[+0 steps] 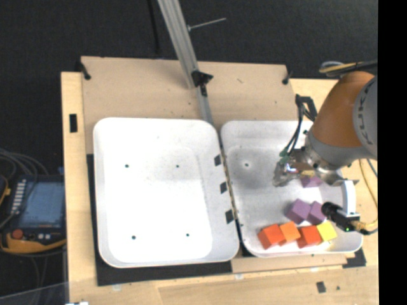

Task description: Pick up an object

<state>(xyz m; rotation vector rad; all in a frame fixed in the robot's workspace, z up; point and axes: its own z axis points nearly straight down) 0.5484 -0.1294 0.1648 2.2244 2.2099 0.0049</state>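
Observation:
My gripper (287,173) hangs over the middle of the right bin (254,151), below the orange band of the arm. A purple block (311,181) lies just to its right, partly hidden by the wrist. Further toward the front sit two more purple blocks (304,211) side by side. Along the bin's front edge runs a row of an orange-red block (272,236), an orange block (290,231), a second orange-red block (310,236) and a yellow block (327,231). Nothing shows between the fingers.
The left bin (156,189) lies beside the right one, divided by a rim with black clips (224,188). A slanted metal post (181,40) rises behind the bins. A teach pendant (35,211) sits off the bench at left.

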